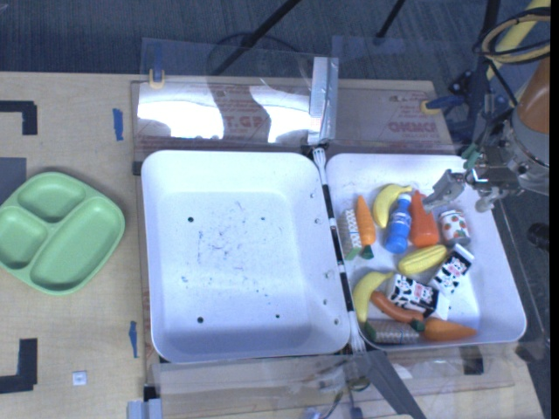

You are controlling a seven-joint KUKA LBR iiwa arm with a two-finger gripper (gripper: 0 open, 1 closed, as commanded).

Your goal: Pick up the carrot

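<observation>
Carrot [364, 222]: orange, tapered, dark green at its lower end; lies lengthwise near the left wall of the right bin [511, 278], beside a striped packet [349, 231]; apart from the gripper.

Bench [70, 339]: pale wood, black corner marks and blue tape tabs on its left part; dark carpet and stand legs beyond its far edge.

Bins, two: left bin [236, 251] white, faintly scribbled; right bin holds the toys.

Divided plate [57, 231], one: green, three compartments, at the bench's left edge.

Arm and gripper [463, 186]: over the right bin's far right corner; fingers spread apart, gripping nothing.

Bananas, three: far [389, 202], middle [422, 259], near [367, 291].

Other carrot-like pieces, two: along the near wall [448, 329] and beside it [393, 308].

Cow-patterned cartons, two [413, 294] [451, 271].

Blue bottle [399, 223], one.

Orange-red piece [423, 222], one.
</observation>
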